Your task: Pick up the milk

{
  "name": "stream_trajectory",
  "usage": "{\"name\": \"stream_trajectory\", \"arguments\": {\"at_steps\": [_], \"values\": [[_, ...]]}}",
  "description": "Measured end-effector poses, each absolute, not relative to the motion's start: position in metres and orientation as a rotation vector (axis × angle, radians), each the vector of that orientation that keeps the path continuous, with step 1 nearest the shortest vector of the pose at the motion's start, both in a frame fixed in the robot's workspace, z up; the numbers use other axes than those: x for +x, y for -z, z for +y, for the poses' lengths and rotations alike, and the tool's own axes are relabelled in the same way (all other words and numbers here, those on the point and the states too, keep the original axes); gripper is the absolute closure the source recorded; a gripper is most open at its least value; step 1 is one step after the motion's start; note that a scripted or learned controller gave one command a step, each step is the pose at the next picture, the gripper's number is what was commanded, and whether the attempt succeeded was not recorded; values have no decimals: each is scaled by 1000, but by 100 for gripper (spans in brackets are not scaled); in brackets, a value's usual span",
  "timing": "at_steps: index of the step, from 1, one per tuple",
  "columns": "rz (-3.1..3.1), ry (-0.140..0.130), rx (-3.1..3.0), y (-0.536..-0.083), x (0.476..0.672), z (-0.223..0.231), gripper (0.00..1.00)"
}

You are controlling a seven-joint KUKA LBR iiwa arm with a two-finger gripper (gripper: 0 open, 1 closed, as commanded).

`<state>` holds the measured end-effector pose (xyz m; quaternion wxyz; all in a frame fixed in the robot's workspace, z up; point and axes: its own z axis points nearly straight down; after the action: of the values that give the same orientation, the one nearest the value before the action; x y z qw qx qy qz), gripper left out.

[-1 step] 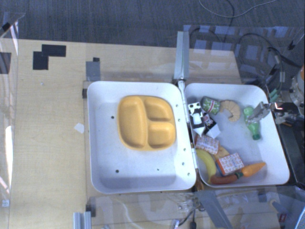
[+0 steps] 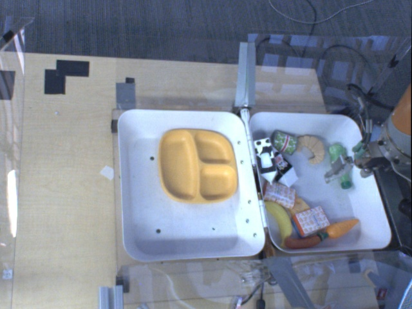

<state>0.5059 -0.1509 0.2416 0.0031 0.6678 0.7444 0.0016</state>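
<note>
Arm (image 2: 399,131): it is reaching in from the right, over the right edge of the right bin (image 2: 370,192).
Gripper (image 2: 339,168): it is hanging low above the right part of that bin; I cannot tell if the pincer is spread or pressed together.
Milk (image 2: 265,153): the black-and-white carton is lying at the left wall of the right bin, well apart from the gripper.
Near the milk: a green can (image 2: 284,141) and a croissant (image 2: 313,148) are lying to its right.
Front of bin: a banana (image 2: 279,219), a carrot (image 2: 341,227) and a red box (image 2: 311,220) are lying together.
Left bin (image 2: 138,192): it is holding a yellow divided tray (image 2: 196,165).
</note>
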Motion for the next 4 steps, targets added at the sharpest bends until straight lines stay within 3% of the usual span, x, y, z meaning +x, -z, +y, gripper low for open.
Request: {"name": "stream_trajectory", "arguments": {"at_steps": [1,2,3,4], "values": [[2413,-11,1996,-108,494,-128,0],[2400,-6,2019,-140,540,-91,0],[2102,-14,2322,-89,593,-87,0],[2109,-19,2312,-100,595,-85,100]]}}
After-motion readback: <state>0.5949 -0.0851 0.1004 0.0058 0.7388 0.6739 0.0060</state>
